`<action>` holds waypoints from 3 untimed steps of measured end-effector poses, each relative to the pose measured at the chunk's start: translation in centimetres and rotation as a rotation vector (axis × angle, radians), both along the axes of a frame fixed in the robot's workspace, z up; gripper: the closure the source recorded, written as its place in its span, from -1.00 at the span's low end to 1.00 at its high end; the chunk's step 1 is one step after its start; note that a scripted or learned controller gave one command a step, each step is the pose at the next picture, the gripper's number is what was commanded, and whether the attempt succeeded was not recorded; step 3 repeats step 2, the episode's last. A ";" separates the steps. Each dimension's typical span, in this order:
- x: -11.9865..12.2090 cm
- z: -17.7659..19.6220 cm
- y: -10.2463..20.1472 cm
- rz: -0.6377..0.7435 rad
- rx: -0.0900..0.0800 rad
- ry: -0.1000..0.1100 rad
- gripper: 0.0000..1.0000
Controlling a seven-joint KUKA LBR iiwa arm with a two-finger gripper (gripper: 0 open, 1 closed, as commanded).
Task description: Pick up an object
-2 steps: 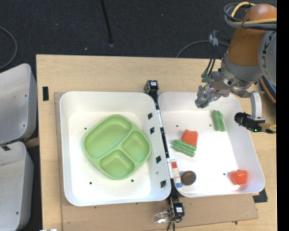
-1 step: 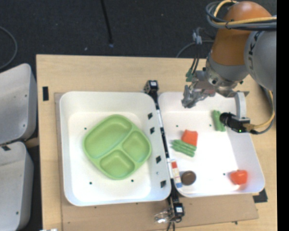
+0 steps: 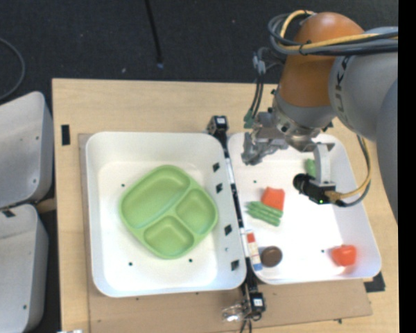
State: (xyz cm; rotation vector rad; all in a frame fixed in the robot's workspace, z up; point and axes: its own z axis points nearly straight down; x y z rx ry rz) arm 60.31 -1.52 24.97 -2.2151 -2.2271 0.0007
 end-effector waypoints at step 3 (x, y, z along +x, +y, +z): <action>-0.1 -0.1 10.0 0.003 0.002 -0.002 1.00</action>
